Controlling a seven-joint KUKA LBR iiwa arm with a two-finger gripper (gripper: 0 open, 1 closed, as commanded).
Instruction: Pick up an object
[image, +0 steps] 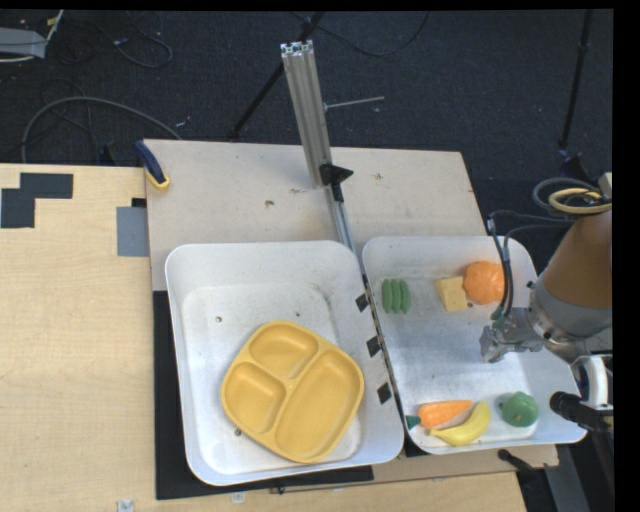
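Bench: pale wooden bench top (70, 330) on a dark floor, bearing two shallow white bins side by side, with an upright aluminium post (308, 110) rising at the far side between them.
Tool: grey two-finger gripper (497, 343) of the single arm, which enters from the right; it hangs low over the right-hand white bin (440, 390), right of that bin's middle.
Tool state: cannot tell how far the jaws stand apart; nothing is seen held.
Nearest object: round orange ball-like fruit (484, 282), just beyond the gripper on the far side, slightly left, partly crossed by a dark cable.
Next outward: pale yellow block (452, 294), touching the orange fruit on its left.
Near side: small round green fruit (518, 408), near and slightly right of the gripper, by the bin's near wall.
Near-left: yellow banana-shaped toy (465, 428) and orange carrot-shaped toy (443, 411), lying together, long axes running roughly left to right along the near wall.
Far-left: green ridged pod-like piece (396, 296), well apart from the gripper, long axis near to far.
Left bin: second white bin (200, 280) holding a yellow three-compartment plastic plate (292, 389), well apart from the tool.
Judgement: the orange fruit lies closest; a short shift away and slightly left would bring the gripper over it. Its roundness may let it roll off the pads.
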